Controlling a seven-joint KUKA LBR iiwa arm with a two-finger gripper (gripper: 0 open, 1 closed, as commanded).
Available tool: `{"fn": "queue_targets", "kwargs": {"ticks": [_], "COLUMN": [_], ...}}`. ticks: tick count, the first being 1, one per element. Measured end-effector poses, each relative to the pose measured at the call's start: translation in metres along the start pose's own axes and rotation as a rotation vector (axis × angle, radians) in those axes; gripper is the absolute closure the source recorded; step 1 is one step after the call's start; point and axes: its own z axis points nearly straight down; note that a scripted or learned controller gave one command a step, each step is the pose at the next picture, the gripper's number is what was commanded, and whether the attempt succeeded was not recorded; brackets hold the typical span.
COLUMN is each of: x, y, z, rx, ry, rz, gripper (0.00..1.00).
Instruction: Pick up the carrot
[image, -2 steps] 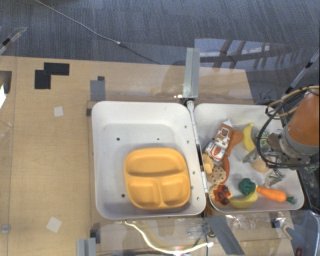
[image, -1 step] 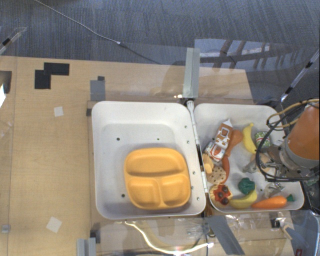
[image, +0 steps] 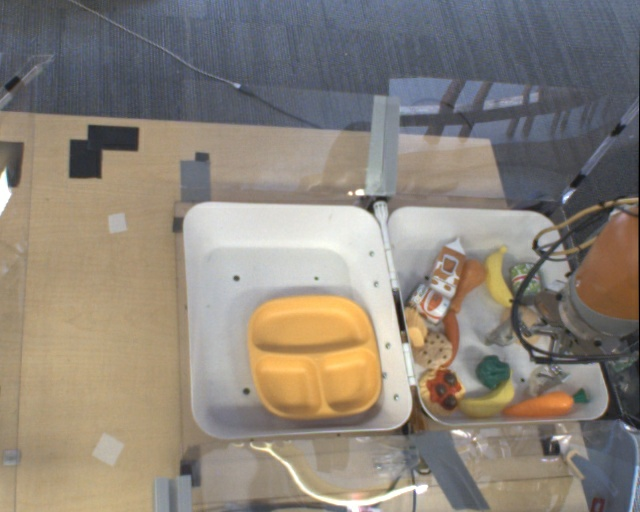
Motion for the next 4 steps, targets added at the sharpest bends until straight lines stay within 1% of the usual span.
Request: {"fn": "queue_targets", "kwargs": {"ticks": [1, 2, 3, 4], "x": [-0.037, -0.023, -0.027, -0.013], "y": [-0.026, 0.031, 0.029, 0.012], "z": [-0.01, 0.0, -0.013, -0.07], "rx": [-0.004, -0.001, 0.004, -0.002], "ry": [0.004, 0.002, -0.006, 0.004], "rz": [0.292, 0.411, 0.405, 0.181], "gripper": [0.0, 0.0, 1.0, 1.0]}}
